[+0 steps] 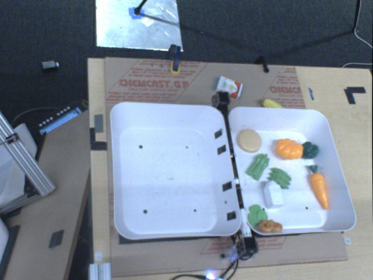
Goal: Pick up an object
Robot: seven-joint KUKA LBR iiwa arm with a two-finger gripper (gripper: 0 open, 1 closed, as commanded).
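Observation:
The right bin (335, 156) holds several toy foods. A beige round cookie (249, 140) lies at its upper left. An orange pumpkin-like piece (289, 149) sits next to a dark green piece (310, 150). A carrot (319, 189) lies along the right side. Two green leafy pieces (257, 166) (280, 177) rest near the middle, with a white block (273, 193) below them. At the front left corner sit a green piece (256, 214) and a brown pretzel-like piece (270, 226).
The left bin (169, 168) is a bare white tray. Behind the bins on the cardboard lie a yellow item (271, 104), a small white and orange packet (229, 86) and a yellow clamp (174, 60). A metal plate (138, 15) lies on the floor.

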